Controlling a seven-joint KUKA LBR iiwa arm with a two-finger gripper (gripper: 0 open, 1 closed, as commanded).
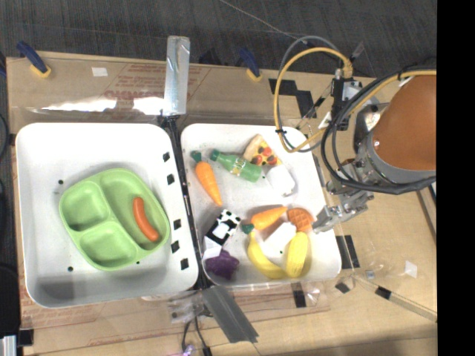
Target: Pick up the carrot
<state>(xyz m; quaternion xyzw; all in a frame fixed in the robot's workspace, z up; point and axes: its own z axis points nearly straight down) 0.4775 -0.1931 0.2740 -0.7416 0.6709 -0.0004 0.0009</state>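
1. My pincer (pixel 335 215) hangs over the right rim of the right bin (pixel 315 170); I cannot tell how it stands.
2. The carrot (pixel 208 182) lies in that bin's left part, near the divider, green top toward the far side, tip pointing at the near side.
3. Just beside its top lies a green bottle (pixel 237 165), and beyond that a pizza slice (pixel 260 151).
4. Nearer me sit a banana (pixel 263 260), a black-and-white cube (pixel 221 227) and a purple piece (pixel 221 264).
5. The left bin (pixel 44 273) bears a green divided tray (pixel 93 202) with a sausage (pixel 145 219) in one compartment.
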